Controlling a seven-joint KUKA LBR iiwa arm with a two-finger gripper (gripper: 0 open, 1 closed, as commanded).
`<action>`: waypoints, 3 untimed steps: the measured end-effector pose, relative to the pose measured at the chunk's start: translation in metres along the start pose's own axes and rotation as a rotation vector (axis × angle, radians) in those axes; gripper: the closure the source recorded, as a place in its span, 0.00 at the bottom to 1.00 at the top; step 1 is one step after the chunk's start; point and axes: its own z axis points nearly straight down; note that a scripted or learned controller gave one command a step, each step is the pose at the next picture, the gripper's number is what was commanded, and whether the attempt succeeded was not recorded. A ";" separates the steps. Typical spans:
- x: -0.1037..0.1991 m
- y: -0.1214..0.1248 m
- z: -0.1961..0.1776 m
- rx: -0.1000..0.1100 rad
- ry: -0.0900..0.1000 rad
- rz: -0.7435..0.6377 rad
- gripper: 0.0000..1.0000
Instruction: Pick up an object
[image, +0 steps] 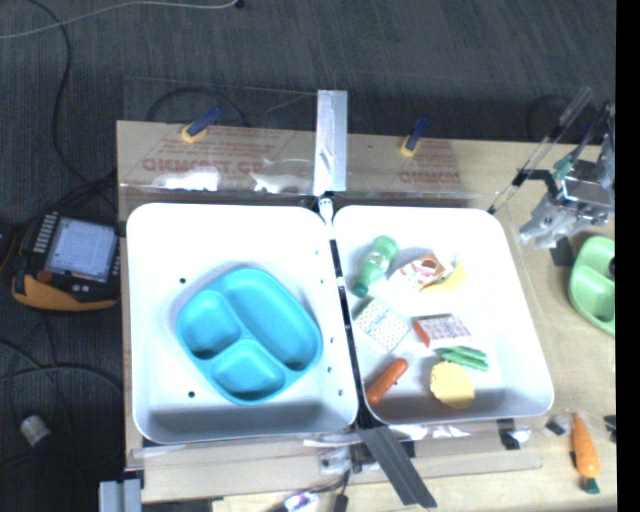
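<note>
The right bin (520, 300) holds several small items. A green bottle (375, 262) lies near its left wall, with a white and yellow packet (428, 272) beside it. Closer to the front are a checked white packet (382, 325), a red and white packet (441, 328), a green pea pod (463, 356), a yellow block (452, 384) and an orange sausage (387, 378). My gripper (550, 226) hangs outside this bin, past its far right corner, over the bench. It is apart from all the items.
A blue divided tray (248, 330) lies in the left bin (150, 300). On the bench right of the bins sit a light green cup (596, 280) and a small carrot (585, 452). A metal strip (331, 140) stands behind the divider.
</note>
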 end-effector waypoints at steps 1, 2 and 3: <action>-0.004 -0.037 -0.020 0.001 0.003 0.010 1.00; 0.001 0.018 -0.055 -0.001 0.000 -0.078 1.00; -0.006 0.044 0.032 0.001 0.000 -0.007 1.00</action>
